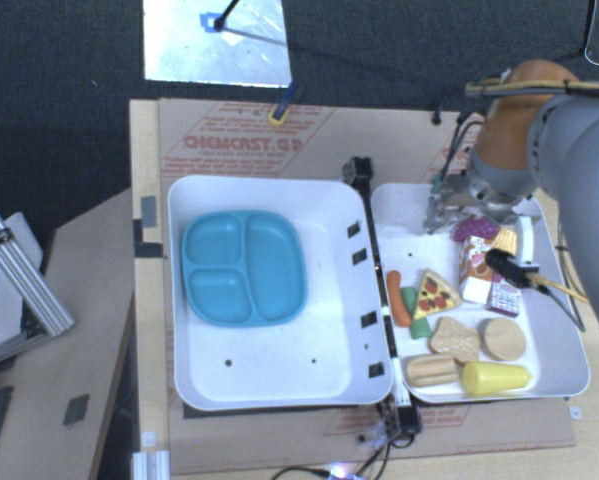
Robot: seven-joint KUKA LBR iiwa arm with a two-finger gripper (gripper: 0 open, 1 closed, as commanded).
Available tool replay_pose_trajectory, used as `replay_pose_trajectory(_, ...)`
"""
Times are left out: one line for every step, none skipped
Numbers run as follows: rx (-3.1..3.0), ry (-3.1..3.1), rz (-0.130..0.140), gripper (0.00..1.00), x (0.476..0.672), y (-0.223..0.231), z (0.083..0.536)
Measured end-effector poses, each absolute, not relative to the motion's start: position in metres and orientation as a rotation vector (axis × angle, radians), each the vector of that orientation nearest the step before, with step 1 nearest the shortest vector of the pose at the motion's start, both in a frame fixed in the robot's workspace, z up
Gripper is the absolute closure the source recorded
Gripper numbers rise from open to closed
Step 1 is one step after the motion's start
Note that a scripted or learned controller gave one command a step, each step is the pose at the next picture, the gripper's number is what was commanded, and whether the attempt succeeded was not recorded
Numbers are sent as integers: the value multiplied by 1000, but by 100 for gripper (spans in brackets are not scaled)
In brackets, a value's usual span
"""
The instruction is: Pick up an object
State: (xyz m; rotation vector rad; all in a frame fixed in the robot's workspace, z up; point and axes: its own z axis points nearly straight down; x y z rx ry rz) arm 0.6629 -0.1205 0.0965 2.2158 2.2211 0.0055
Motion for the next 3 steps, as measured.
replay_pose_trajectory(2211,2223,9,100,664,-110,155)
replay_pose_trajectory(2209,2223,10,100,671,-105,219)
replay_pose_trajectory(2213,2226,5,100,672,-105,225)
